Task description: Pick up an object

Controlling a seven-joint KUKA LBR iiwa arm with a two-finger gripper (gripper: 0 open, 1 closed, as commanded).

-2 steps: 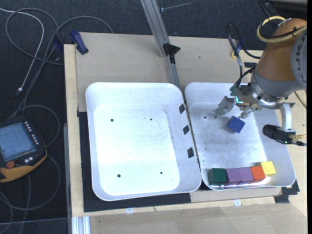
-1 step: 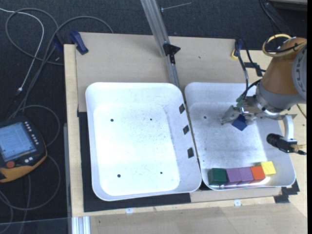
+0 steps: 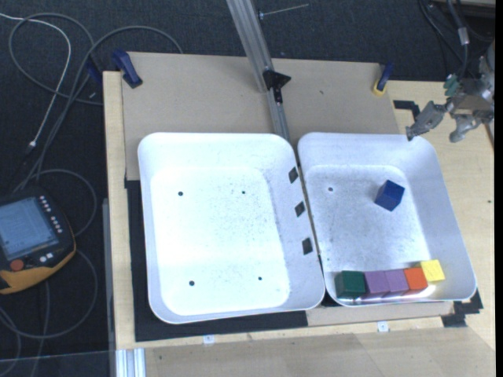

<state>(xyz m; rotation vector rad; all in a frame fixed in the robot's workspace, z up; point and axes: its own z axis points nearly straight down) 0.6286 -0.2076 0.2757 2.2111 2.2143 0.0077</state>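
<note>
1. Currently the gripper is hanging at the right edge of the view, above the bench just beyond the far right corner of the right bin. Its two fingers are standing spread apart and are pinching nothing.
2. Candidate objects are all sitting in the right bin. A blue cube is resting alone on the bin floor, turned corner-on, well apart from everything else.
3. Along the near wall a row of blocks is sitting side by side, touching: a green block, a purple block, an orange block and a yellow block.
4. The left bin is lying beside the right one and is offering no target.
5. Judgement: the step in hand is the approach; no grasp is begun yet.
6. To do it well, I am favouring the blue cube, since it is standing free with room on all sides for both fingers. The row against the wall is looking awkward: neighbours and the rim are likely blocking finger entry.
7. Advice: be centring over the cube, turning the wrist so the fingers are facing two flat sides rather than corners, descending with the fingers wide, then closing only once they are straddling it.
8. Risk: a corner contact is likely to nudge the cube away across the smooth floor.
</note>
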